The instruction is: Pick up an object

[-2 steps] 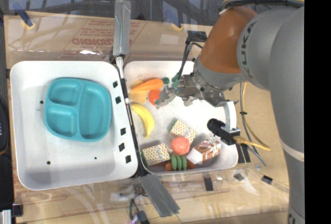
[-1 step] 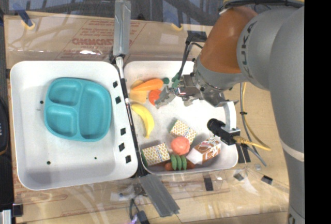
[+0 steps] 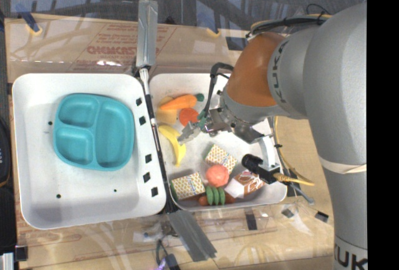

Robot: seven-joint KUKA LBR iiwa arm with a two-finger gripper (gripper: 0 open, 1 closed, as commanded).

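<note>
Arm (image 3: 312, 75) comes in from the right and is hunched over the right bin (image 3: 181, 85), with the fingers (image 3: 187, 133) down low in its upper-left part. Honestly, from this angle I can't tell whether they're open or closed, or whether anything sits between them.

All the pickable stuff is in that right bin. A carrot (image 3: 179, 102) lies along the far side with its green top pointing toward the arm. A red round piece (image 3: 188, 116) is tucked just under the carrot, right beside the metal tips. A banana (image 3: 173, 143) curves along the left wall, just below and to the left of the tips.

Closer to the near edge it gets crowded. There's a waffle-patterned square (image 3: 220, 155), and a second waffle square (image 3: 187, 184) sits in the near-left corner. A pinkish-red ball (image 3: 217, 174) is between them, with a green piece (image 3: 216, 195) touching it from the near side. A small carton (image 3: 245, 185) sits just to the right of the ball.

The left bin (image 3: 37, 200) has a teal divided plate (image 3: 93, 130) lying flat in it, toward the far side, well apart from the arm. Both bins sit side by side on the desk (image 3: 75, 44).
</note>
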